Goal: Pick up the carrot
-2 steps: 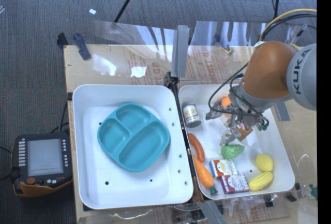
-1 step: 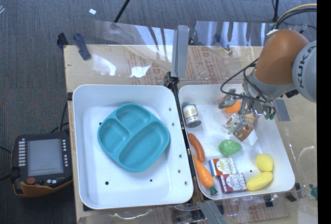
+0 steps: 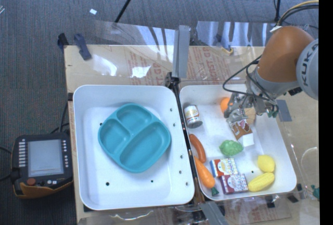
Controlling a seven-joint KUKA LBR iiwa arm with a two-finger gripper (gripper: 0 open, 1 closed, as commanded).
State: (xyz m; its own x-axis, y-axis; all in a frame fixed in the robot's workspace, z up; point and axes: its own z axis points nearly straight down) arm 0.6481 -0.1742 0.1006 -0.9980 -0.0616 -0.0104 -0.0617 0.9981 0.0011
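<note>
So the arm (image 3: pixel 291 60) comes in from the right, wrist bent down over the right bin (image 3: pixel 285 152), gripper (image 3: pixel 240 114) hanging above a small carton (image 3: pixel 242 130) (can't tell its state), while the carrot (image 3: pixel 205 174) lies near the front-left corner beside a sausage (image 3: pixel 197 147).

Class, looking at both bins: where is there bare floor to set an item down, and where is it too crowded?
Left bin: bare floor rings the blue plate, widest along the near edge. Right bin: a bare patch between the can, the sausage and the gripper. Its near end is crowded: carrot, cartons, lemon, corn.
</note>
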